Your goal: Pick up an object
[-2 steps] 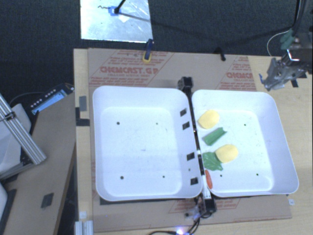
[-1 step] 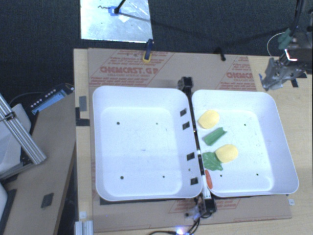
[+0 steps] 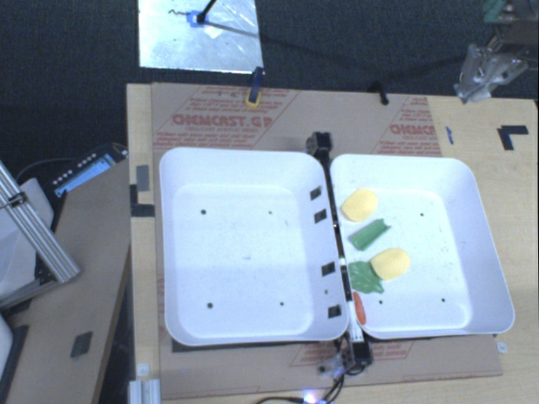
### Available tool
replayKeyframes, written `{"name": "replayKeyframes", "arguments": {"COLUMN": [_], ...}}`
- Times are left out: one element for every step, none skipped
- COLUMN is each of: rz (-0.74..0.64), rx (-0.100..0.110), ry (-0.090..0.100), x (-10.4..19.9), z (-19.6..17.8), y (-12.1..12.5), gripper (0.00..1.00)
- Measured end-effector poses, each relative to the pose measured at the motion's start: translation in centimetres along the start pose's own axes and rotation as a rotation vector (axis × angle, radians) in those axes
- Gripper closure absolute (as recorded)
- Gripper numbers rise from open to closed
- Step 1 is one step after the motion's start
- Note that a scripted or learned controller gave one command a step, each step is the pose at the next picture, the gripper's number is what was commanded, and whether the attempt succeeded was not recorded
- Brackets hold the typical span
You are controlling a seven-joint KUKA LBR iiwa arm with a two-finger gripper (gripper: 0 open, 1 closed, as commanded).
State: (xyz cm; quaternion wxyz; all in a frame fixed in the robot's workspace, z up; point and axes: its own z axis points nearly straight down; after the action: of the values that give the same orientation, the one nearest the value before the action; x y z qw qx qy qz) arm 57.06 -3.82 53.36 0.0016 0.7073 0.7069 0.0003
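White plastic, two shallow bins side by side on the tan wooden worktop (image 3: 210, 116): the left bin (image 3: 244, 251) and the right bin (image 3: 472, 251), w/ all the loose objects bunched in the right bin, hard against the black hinge strip (image 3: 335, 225) between the bins. Taking that strip as landmark: a rounded yellow lump (image 3: 360, 204) sits just right of it toward the far end; a green elongated piece (image 3: 369, 233) lies nearer the camera, long axis slanting up-right away from the strip; a flat green leaf-like piece (image 3: 364, 277) touches a second yellow lump (image 3: 391, 263) just right of it; a small orange-red piece (image 3: 360, 309) lies nearly on the strip at the near end. The metal gripper (image 3: 491, 64) hangs well away from the strip, far right and beyond the right bin's far rim, above the worktop's back corner, w/ nothing visible in it; can't tell how far apart it stands, too blurred and cropped. The arm above it is cut off at the frame's top-right corner. So the targets lie down-left of the gripper in this view, across the bin. Judgement: approach not yet begun; next move needs a long traverse toward the strip plus descent. The yellow lumps look like the easiest picks; things tight to the strip risk a clash w/ the bin wall.
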Motion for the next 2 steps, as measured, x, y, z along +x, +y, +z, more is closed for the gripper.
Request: {"name": "replayKeyframes", "arguments": {"rz": [-0.008,0.0], "rx": [0.017,-0.01], "ry": [0.003,0.001], "x": [7.6,5.1], "z": [23.1,14.2], "y": [-4.2,-1.6], "gripper": [1.0,1.0]}}
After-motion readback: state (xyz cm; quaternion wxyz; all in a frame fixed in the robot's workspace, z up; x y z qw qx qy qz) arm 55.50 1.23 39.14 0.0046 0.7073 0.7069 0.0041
